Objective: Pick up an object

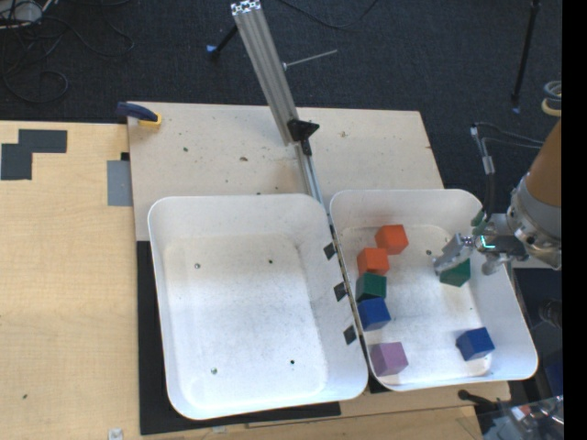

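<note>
The end effector (pixel 456 257) hangs over the right bin (pixel 417 200), its fingers closed around a green block (pixel 456 274) near the bin's right wall. Along the left wall sit two orange blocks (pixel 392 237), a green one, a blue one and a purple block (pixel 389 357).

We see two bins side by side on the desk (pixel 229 145): left bin (pixel 183 236), right bin (pixel 431 204). In the right bin, five blocks run in a column along its left wall (pixel 344 273), back to front. One block (pixel 475 343) sits at front right, another (pixel 455 273) further back by the right wall, just beside the gripper (pixel 456 255)
</note>
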You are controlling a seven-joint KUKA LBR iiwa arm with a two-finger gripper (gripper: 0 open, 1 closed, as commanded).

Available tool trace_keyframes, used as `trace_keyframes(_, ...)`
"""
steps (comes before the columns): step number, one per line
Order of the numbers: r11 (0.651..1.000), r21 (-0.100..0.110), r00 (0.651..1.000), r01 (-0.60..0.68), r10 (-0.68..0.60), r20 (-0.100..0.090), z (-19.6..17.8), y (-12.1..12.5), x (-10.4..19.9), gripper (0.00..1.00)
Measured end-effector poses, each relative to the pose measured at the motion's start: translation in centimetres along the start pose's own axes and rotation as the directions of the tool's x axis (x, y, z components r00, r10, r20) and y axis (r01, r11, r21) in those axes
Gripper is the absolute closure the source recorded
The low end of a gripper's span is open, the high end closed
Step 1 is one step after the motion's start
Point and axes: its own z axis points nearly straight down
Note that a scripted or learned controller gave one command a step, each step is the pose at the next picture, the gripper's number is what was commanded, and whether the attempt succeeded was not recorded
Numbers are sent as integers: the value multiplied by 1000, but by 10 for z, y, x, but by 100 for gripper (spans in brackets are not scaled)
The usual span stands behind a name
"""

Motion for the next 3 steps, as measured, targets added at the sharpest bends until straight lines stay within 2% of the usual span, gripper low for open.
trace_keyframes(1,1000,-5,1000,-2,2,1,-2,1,-1,0)
trace_keyframes(2,1000,0,1000,-2,2,0,44,-7,-1,0)
trace_keyframes(3,1000,0,1000,-4,4,0,91,-1,4,0)
